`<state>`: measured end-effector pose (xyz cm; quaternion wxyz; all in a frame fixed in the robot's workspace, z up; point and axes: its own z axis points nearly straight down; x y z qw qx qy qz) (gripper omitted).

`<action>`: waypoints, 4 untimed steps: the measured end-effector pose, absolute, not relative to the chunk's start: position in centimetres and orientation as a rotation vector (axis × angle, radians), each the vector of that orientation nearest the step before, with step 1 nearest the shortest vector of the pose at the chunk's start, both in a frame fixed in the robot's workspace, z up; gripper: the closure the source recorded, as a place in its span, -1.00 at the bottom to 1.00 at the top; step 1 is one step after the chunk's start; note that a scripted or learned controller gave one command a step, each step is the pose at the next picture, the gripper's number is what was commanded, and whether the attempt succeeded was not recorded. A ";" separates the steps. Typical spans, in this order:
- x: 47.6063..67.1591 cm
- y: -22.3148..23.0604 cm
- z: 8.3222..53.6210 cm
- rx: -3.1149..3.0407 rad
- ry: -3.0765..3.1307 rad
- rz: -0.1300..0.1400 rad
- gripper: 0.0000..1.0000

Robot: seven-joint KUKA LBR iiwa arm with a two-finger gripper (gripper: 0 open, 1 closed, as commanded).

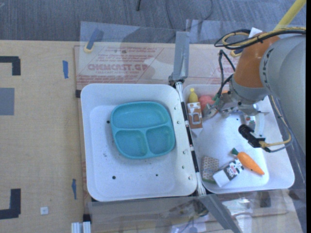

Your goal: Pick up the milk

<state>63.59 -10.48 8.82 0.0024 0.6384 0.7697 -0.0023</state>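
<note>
The milk (228,173) is a small white carton with black patches, lying on its side near the front edge of the right bin (279,178). My gripper (213,109) hangs low over the back left of that bin, well behind the milk, next to a brown carton (195,116) and a pink-red item (206,100). The grey wrist and its orange band (249,72) cover most of the gripper. No object is visible in its grasp.
A yellow bottle (193,95) stands at the right bin's back left corner. An orange carrot (250,162) lies just right of the milk and a brown patterned packet (210,165) just left of it. The left bin (97,178) holds a blue divided plate (143,129).
</note>
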 end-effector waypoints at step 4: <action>64.5 -3.0 19.3 2.590 1.777 -0.005 1.00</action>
